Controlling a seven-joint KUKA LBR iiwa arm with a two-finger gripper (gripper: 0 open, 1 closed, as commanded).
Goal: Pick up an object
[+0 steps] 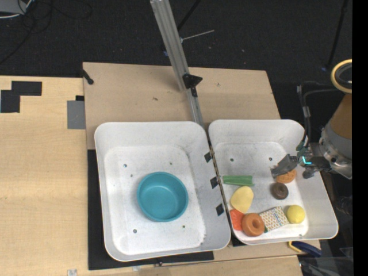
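Now | claw [286, 167]: over right bin [259, 132], fingers' state unclear, tip near orange piece [286, 176] | brown ring [280, 191] just below | blue bowl [163, 196] in left bin [115, 140]

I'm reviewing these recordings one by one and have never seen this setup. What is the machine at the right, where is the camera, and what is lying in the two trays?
One camera looks down at a slant on a bench with two shallow white bins. The machine is a robot arm reaching in from the right; its gripper sits low over the right bin, by an orange-brown piece. Whether it holds anything cannot be told. That bin also has a green stick, a yellow pear-like shape, a dark brown ring, an orange ring, a pale patterned block and a small yellow ball. The left bin holds a teal bowl.
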